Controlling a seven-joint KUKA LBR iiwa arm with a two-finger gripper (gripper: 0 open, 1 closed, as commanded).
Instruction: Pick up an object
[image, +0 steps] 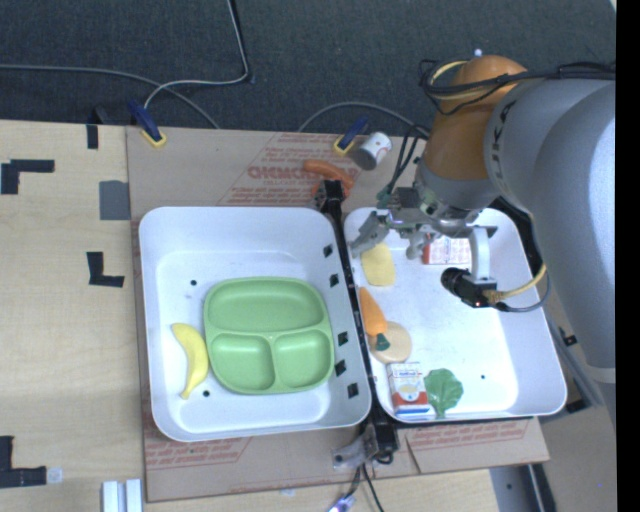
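Hand: your hand (400, 222) sits over the far end of the right bin (520, 395), low under the orange wrist band, and from this slant you cannot tell how it is set; nothing shows gripped in it.
Nearest target: the pale yellow piece (378, 265) lies just below the hand on the bin floor, beside the left wall. That looks like your pick, since the hand is poised nearly above it.
Behind the hand: a small red-and-white packet (443, 250) peeks out near the wrist, partly hidden by the arm, so it is a poor bet right now.
Down the left wall: a carrot (372, 313) runs along the divider, its lower end touching a round tan biscuit-like item (392, 343). Crowded against the wall, they leave the hand little room on that side.
Near corner: a small carton (406, 388) with a green leafy toy (443, 388) just beside it, well apart from the hand.
Left bin: the left bin (165, 235) carries a green divided plate (268, 333) in the middle and a banana (190, 357) beside its left edge; all of it is far across the divider from you.
Progress: nothing lifted yet, by my reading; you are at the descend-and-close step.
Risk: the yellow piece looks flat, so it may slip out.
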